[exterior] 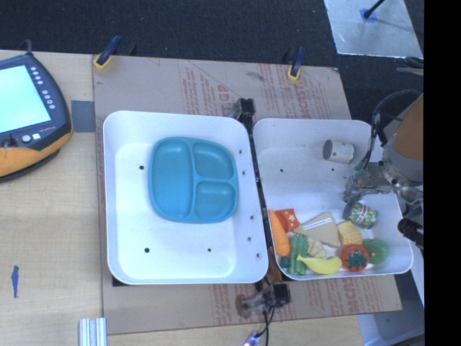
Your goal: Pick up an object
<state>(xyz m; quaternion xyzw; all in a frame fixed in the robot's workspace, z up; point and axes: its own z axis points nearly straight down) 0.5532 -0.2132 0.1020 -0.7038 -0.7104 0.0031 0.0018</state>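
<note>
Grey tool (360,186) (perhaps touching) just above green can (361,214).

I see a light wood worktop (50,222) with a brown cardboard sheet (216,92) laid over it, printed with faint red lettering. Two clamps, blue with yellow tips (106,53) (294,63), pin the sheet's far edge. Grey tape patch (82,115) at the sheet's left side. Teach pendant, orange and grey with a lit screen (25,117), sits on the worktop far left. Dark carpet floor (202,13) beyond, with a pale sheet (371,16) lying top right. Lighting is even and bright.
</note>
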